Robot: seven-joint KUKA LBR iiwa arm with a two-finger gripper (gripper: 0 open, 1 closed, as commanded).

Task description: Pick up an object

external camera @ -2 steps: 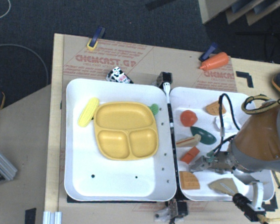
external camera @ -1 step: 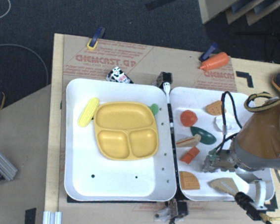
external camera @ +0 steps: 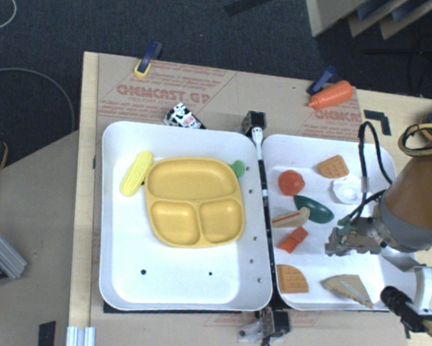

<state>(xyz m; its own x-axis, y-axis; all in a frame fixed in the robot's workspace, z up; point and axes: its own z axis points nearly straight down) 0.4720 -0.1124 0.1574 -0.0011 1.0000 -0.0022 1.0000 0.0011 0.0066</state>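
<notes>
My gripper (external camera: 344, 243) hangs low over the right bin (external camera: 322, 144), near its middle right, below the grey arm with the orange band (external camera: 420, 198). Just left of it lie a red block (external camera: 293, 239), a hot dog (external camera: 290, 218) and a dark green piece (external camera: 313, 210). A tan wedge (external camera: 349, 288) lies below the gripper and a waffle square (external camera: 291, 279) sits at the bin's front. Further back are a red tomato (external camera: 291, 182), a cracker (external camera: 332, 167) and a white piece (external camera: 345, 192). Nothing is visibly held.
The left bin (external camera: 182, 276) holds a yellow divided plate (external camera: 194, 201), a corn cob (external camera: 135, 172) and a small green piece (external camera: 237, 167). An orange carrot (external camera: 332, 94), a cow toy (external camera: 182, 116) and a clamp (external camera: 146, 60) lie on the bench behind the bins.
</notes>
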